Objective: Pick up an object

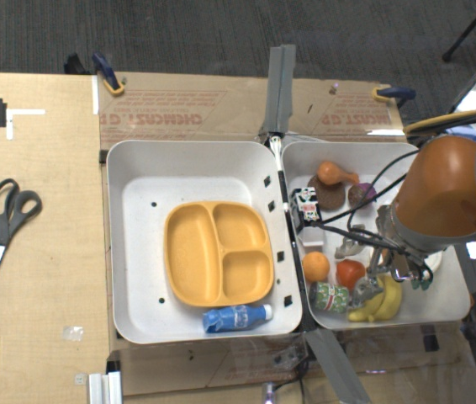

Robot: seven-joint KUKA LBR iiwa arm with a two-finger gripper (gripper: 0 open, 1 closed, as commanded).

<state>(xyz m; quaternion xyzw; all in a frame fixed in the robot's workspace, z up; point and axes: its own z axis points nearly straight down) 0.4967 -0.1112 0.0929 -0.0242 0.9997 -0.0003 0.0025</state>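
Camera view: the gripper [387,269] hangs low over the right bin's [448,303] front edge, just above the banana [378,304], beside a tomato [350,273] and an orange [315,266]. Finger state cannot be told. The left bin [129,225] carries a yellow divided plate [219,252] and a blue bottle [236,317].

Two smooth white plastic bins [124,225] with a soft sheen. Left of the gripper [387,266], a matt yellow plastic divided plate [219,252] and a glossy blue plastic bottle [236,317]. Just below it, smooth waxy-looking bananas [381,303]. The bench [44,251] looks like matt pale wood, backed by dull brown cardboard [187,108].
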